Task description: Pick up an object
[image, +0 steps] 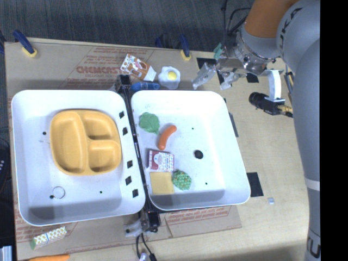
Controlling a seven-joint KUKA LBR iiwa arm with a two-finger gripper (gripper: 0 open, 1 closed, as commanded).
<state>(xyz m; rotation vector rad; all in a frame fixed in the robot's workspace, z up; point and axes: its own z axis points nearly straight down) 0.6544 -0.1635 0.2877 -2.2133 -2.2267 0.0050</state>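
Orange sausage point(166, 136) in right bin point(231, 145), long axis running 1-to-7 o'clock, green lump point(149, 122) just beside at 10. Gripper point(213, 76) above bin's 12 o'clock rim, fingers spread, nothing between.

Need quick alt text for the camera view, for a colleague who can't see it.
The gripper hovers past the right bin's far rim. In it lie an orange sausage, green toys and small packets. The left bin holds a yellow tray.

A robotics lab: left of the claw point(213, 78), two white bins point(32, 145) sit on cardboard-covered bench point(98, 58) clipped with blue clamps point(25, 43), holding toy food, cables trailing nearby
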